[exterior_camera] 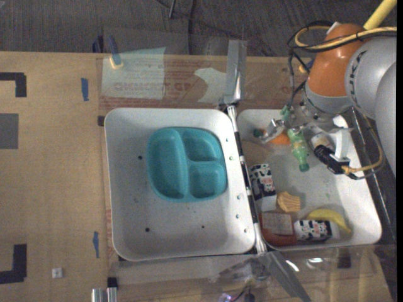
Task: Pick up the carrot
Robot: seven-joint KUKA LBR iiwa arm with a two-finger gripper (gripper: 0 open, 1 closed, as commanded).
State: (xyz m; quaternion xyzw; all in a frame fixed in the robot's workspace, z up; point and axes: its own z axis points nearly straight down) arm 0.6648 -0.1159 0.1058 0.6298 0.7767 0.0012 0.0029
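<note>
Directly beneath the gripper [281, 129], the carrot [281, 139] in the right bin [359, 222]; grip state unclear.

Even, fairly bright overhead light washes the white bins [126, 231] pale. Soft shadows sit under objects. Clear tape [157, 80] on the counter [50, 168] shows glare; the whole frame is slightly soft and grainy.

Glossy teal plastic tray [187, 163] (smooth) on matt wooden bench [50, 168].
</note>
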